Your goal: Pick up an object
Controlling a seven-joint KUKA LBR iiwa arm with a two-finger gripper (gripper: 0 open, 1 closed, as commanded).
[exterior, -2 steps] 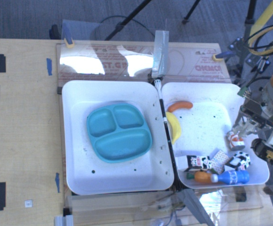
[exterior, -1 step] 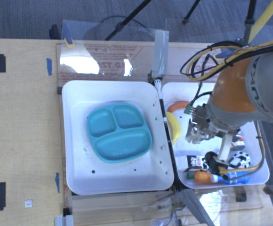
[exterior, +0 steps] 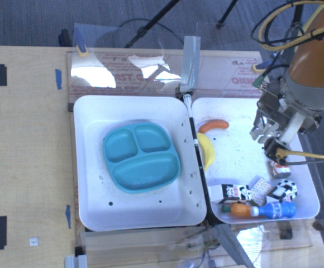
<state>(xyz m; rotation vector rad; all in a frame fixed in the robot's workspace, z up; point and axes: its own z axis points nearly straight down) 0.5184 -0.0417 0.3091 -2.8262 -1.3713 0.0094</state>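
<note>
The gripper [exterior: 269,137] hangs over the right bin [exterior: 237,113], and I cannot tell its state. One sausage [exterior: 213,125] and one banana [exterior: 207,151] lie left of it; one bottle [exterior: 272,210] lies below it.

The banana [exterior: 208,151] lies half hidden behind the bin divider [exterior: 196,149].

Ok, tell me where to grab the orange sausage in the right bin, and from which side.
Grip the sausage across its middle, coming straight down from above. It lies flat and slim, roughly left to right, with bare bin floor on both long sides, so fingers probably fit there. The banana sits just below it.
</note>
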